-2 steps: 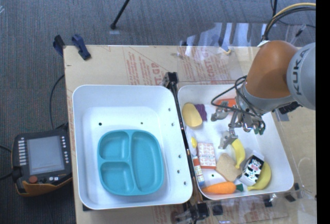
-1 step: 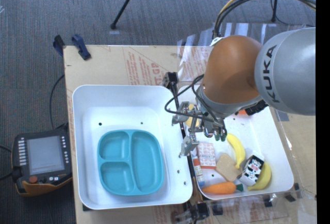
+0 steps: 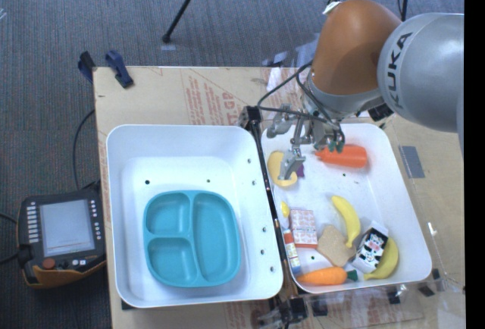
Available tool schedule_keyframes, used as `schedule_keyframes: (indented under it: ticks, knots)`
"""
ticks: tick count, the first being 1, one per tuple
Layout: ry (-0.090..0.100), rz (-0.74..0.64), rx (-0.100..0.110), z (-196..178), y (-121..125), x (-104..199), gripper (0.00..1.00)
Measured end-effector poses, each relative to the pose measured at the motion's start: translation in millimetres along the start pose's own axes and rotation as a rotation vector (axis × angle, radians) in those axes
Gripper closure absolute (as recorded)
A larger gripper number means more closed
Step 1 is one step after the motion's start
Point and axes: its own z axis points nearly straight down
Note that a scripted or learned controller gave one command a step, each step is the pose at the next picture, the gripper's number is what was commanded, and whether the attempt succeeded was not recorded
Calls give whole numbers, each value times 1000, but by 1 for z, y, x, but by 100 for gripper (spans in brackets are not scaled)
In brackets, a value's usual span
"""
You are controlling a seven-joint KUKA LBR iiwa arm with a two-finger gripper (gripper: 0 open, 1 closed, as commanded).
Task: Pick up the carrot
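Observation:
An orange carrot [image 3: 324, 276] with a green stub lies along the front wall of the right bin [image 3: 402, 202]. A second, redder orange carrot-like piece [image 3: 345, 156] lies at the back of that bin. My gripper [image 3: 313, 151] hangs over the bin's back left part, just left of the redder piece and far from the front carrot. Its fingers [image 3: 294, 161] stand apart, open, with nothing seen between them.
The right bin also holds a yellow slice [image 3: 282, 170], two bananas [image 3: 347, 217], a cow-print carton [image 3: 369, 248], a bread slice [image 3: 333, 244] and a red-white packet [image 3: 303, 227]. A blue divided plate [image 3: 192, 236] sits in the left bin [image 3: 129, 145].

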Motion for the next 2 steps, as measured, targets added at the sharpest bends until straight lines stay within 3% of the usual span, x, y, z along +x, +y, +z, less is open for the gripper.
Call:
schedule_keyframes:
  ticks: [1, 2]
  knots:
    - [5, -609, -5, 65, -75, 34, 0]
    - [-2, -488, -6, 2, 39, 78, 0]
